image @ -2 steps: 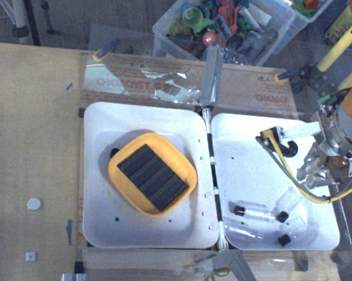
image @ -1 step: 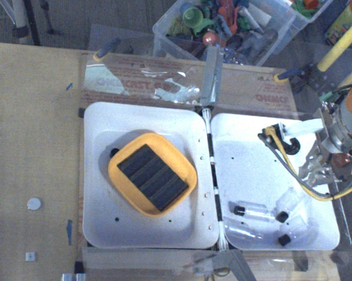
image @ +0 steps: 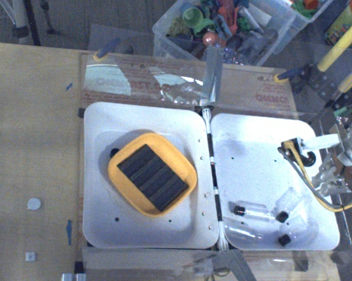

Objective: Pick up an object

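At right edge of right bin (image: 254, 133), hand (image: 334, 178) hovers

Gripper (image: 338, 171) of silver-grey metal, cut off by the right edge of the camera view. Built of small stacked blocks and plates, pale and glinting on top, darker grey underneath. Marked by a small reddish-brown patch near the middle and by thin dark seams between the parts. Topped by a lighter grey wrist section (image: 351, 140), smooth and rounded. Matte for the most part, with a few bright highlights along the upper edges. Blurred throughout, too soft to make out screws, labels or finer detail of the metalwork.
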Motion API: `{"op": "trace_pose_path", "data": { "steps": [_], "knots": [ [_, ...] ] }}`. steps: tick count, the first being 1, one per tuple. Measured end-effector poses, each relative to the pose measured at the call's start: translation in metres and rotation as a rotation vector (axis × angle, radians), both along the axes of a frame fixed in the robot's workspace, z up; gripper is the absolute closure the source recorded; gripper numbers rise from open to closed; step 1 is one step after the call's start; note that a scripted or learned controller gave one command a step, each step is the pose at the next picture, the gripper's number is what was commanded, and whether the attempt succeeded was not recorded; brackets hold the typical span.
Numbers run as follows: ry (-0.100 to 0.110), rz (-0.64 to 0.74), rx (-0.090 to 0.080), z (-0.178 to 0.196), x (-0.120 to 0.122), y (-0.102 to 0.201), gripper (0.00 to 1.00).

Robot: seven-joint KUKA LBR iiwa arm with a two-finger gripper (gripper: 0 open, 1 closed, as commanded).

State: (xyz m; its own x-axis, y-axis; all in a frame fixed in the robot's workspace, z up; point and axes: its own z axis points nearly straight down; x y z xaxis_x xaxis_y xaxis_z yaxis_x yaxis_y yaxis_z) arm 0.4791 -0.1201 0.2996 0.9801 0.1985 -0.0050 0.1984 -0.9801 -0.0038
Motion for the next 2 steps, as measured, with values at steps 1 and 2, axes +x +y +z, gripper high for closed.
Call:
{"op": "trace_pose_path", "data": {
  "steps": [1, 2],
  "knots": [
    [-0.004, 0.003, -0.003, 0.046, 0.001, -0.026, 1.00],
    [-0.002, 0.002, -0.001, -0.085, 0.007, 0.108, 1.00]
  ]
}}
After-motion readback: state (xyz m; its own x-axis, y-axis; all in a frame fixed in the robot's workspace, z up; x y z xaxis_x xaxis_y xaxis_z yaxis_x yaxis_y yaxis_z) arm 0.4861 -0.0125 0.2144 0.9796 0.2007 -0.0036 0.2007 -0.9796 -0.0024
